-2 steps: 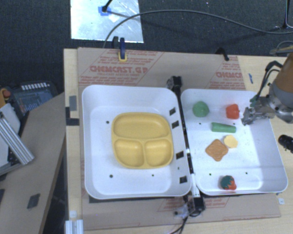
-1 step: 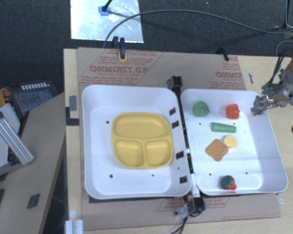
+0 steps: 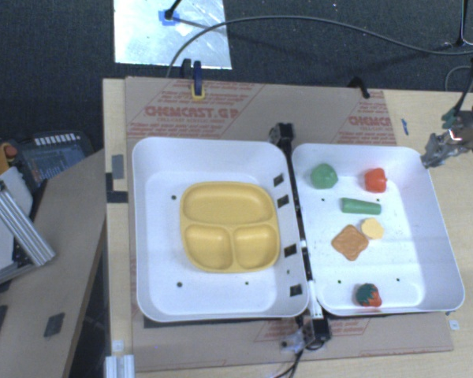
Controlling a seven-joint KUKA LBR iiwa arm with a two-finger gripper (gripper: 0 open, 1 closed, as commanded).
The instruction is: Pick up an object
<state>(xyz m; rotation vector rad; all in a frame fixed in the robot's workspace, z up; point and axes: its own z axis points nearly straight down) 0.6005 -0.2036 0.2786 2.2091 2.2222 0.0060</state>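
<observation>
left bin (image 3: 154, 235): a shallow white bin is sitting on the surface (image 3: 244, 105); it is carrying a yellow divided tray (image 3: 225, 225) with three compartments, lying flat near its middle

right bin (image 3: 433, 235): a second white bin is sitting just beside the first, their inner walls touching; it is holding six small objects

green ball (image 3: 324, 176): lying near the far left corner of the right bin

red-orange piece (image 3: 375, 180): lying to the right of the green ball, apart from it

green stick (image 3: 360, 205): lying flat, crosswise, below those two

pale yellow disc (image 3: 371, 228): touching the upper right corner of the orange waffle-like piece (image 3: 350, 242)

red and green piece (image 3: 368, 294): lying alone near the front wall of the right bin

jaws (image 3: 449, 144): hanging at the right edge, over the far right corner of the right bin, well apart from every object; too blurred and small to be telling how far open they are; nothing is showing between them
</observation>
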